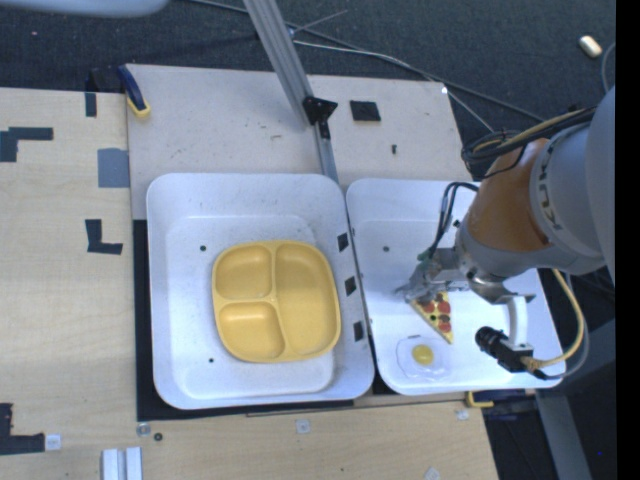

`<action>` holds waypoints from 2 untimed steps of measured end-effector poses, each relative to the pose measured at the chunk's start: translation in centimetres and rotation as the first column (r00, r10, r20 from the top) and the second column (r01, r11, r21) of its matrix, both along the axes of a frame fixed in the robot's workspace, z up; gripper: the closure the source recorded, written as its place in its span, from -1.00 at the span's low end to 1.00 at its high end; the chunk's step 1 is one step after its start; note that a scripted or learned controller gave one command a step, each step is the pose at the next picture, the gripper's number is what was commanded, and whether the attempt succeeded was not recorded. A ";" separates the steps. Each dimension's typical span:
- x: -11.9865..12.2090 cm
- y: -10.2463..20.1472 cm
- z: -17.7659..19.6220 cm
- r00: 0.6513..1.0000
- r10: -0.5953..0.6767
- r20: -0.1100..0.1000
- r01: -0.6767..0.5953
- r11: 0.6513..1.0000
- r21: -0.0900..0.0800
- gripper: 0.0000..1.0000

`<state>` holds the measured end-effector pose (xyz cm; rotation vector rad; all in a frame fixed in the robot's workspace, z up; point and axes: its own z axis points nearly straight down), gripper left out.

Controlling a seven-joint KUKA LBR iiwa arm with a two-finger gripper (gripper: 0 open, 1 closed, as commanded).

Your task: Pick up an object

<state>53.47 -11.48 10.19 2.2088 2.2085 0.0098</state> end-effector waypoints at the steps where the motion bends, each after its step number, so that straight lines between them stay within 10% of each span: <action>1: -0.4 1.0 5.3 1.000 0.002 -0.015 -0.002 1.000 0.008 1.00; 2: 0.2 0.9 9.6 1.000 0.001 -0.016 -0.001 1.000 0.008 1.00</action>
